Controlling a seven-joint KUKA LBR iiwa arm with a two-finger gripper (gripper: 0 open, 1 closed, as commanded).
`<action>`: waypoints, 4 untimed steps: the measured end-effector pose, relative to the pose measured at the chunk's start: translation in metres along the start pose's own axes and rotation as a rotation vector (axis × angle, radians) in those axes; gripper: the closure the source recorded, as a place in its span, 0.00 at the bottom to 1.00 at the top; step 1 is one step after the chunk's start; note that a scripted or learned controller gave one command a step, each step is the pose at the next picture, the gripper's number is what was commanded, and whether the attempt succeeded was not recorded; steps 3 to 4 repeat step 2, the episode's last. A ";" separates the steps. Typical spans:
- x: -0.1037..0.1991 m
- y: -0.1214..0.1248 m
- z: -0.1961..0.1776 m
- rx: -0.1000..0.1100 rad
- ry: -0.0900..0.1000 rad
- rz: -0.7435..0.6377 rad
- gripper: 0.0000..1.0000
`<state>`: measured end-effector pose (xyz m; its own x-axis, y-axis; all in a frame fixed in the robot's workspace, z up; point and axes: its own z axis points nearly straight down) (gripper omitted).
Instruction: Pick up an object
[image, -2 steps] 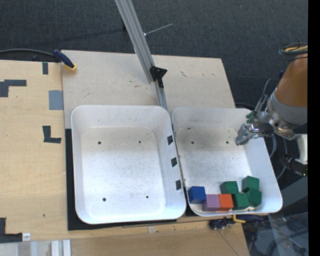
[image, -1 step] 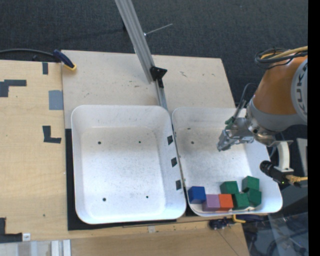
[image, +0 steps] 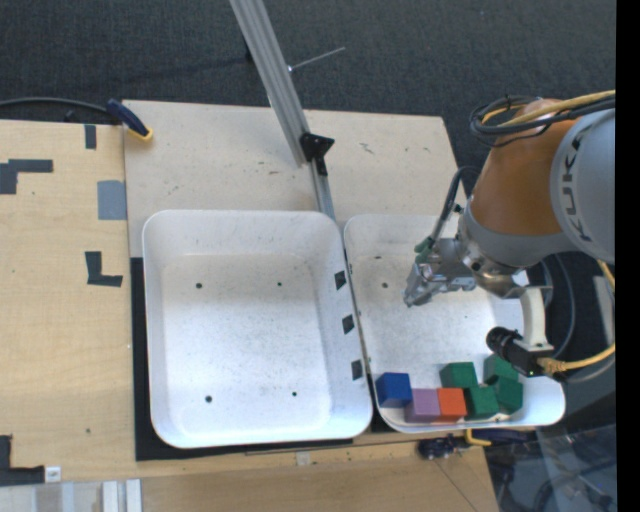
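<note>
Blocks sit bunched in the near corner of the right shallow white plastic bin (image: 392, 240): a blue cube (image: 394, 388), a purple cube (image: 426, 403), an orange cube (image: 452, 402) and several green blocks (image: 478, 388), partly hidden by a black fitting on the arm. Your gripper (image: 418, 291) hangs over that bin's middle, well apart from them. You cannot tell its state from above. The left white bin (image: 155, 300) rests beside it on the tabletop (image: 60, 300).
</note>
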<state>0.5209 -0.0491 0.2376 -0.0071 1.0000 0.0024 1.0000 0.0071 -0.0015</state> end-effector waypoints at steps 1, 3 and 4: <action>0.057 -0.002 -0.007 -0.001 0.000 -0.001 1.00; 0.103 -0.017 0.002 0.002 -0.001 0.001 1.00; 0.103 -0.017 0.002 0.002 -0.001 0.001 1.00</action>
